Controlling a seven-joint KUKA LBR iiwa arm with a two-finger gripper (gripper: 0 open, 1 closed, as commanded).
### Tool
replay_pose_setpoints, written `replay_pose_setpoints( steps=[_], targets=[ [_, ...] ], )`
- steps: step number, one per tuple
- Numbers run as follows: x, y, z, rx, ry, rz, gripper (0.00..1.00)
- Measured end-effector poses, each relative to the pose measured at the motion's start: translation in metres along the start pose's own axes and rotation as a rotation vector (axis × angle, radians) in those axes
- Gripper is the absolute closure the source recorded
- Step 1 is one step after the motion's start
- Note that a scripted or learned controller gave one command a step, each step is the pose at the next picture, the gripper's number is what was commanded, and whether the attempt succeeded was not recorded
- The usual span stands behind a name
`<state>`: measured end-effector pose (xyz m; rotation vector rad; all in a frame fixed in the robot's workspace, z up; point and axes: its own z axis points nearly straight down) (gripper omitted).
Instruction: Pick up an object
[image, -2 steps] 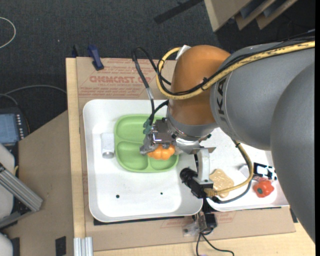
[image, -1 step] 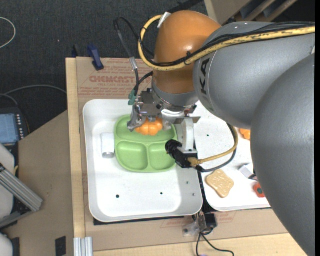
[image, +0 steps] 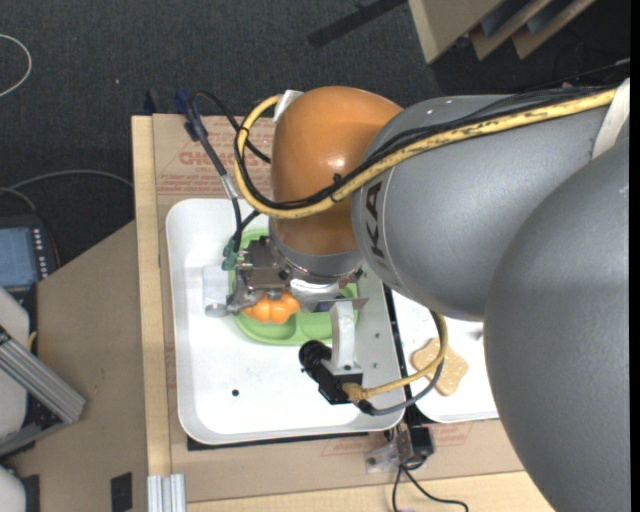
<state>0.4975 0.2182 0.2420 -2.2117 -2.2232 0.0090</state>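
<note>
Looking down with you now: two white bins side by side on the bench, the left bin (image: 200, 380) mostly in view, the right bin (image: 470, 405) largely covered by the grey arm (image: 500, 220) sweeping in from the right; one arm, one orange band (image: 320, 170) above the wrist, sitting right over the left bin's far half.

Count the contents with me: one green piece (image: 270, 328), flat and curved like a shallow dish, lying in the middle of the left bin; one orange lobed object (image: 270, 310), pumpkin-like, resting on the green piece's upper edge; one tan, cracker-like piece (image: 445, 368) in the right bin, near its left rim, partly crossed by a yellow cable (image: 400, 382).

Your orange object sits just below the wrist, beside the gripper (image: 262, 285); it is squat, its long axis running roughly left to right, and you cannot make out a stem or which end leads.

The gripper's hardware is down at the green piece's left side, close over the orange object; whether the pincer is wide, narrow or clamped on anything I cannot tell, since the wrist hides it; a black fitting (image: 325, 372) hangs off the arm over the bin's lower middle.
</note>
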Motion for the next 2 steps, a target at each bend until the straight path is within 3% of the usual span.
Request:
replay_pose_setpoints(
  steps=[1,2],
  targets=[
    [-0.026,0.016,-0.087,-0.017,0.003,0.007,1.0],
    [-0.043,0.022,-0.092,-0.011,0.0,0.008,1.0]
  ],
)
